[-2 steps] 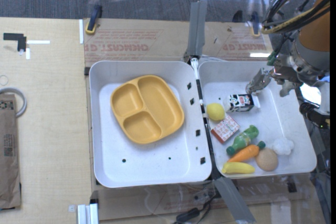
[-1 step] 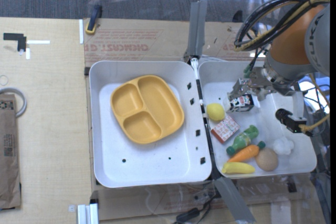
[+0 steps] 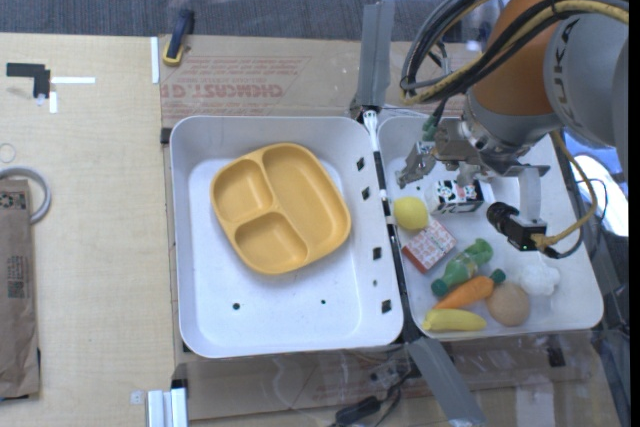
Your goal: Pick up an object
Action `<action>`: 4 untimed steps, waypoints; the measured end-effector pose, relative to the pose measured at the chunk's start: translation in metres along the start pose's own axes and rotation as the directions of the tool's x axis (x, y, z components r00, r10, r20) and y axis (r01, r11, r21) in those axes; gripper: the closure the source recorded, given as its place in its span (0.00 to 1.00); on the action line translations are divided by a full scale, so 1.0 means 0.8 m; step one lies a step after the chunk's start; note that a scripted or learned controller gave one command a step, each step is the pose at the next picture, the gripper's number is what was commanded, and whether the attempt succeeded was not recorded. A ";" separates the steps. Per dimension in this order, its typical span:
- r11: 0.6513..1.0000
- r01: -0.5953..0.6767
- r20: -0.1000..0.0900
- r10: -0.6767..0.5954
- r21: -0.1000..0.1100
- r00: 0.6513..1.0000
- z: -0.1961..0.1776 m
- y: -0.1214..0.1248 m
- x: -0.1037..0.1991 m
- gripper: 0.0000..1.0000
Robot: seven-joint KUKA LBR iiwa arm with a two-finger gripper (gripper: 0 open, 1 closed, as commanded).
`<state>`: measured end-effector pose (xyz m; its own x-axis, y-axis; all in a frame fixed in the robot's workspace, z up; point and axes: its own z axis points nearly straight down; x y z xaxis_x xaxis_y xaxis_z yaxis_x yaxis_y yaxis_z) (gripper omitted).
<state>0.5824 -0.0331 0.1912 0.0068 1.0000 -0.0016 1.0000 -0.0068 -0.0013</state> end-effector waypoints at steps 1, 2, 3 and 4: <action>0.993 0.121 0.000 -0.121 -0.002 0.993 0.108 0.036 -0.082 0.00; 0.995 0.103 -0.001 -0.103 -0.001 0.995 0.125 -0.092 -0.138 0.00; 1.000 -0.017 -0.002 0.017 0.002 1.000 0.126 -0.122 -0.083 0.00; 0.972 -0.236 0.001 0.236 0.000 0.972 -0.015 -0.006 -0.155 0.00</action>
<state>0.5769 -0.1574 0.2037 0.2429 0.9700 -0.0029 0.9700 -0.2430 -0.0008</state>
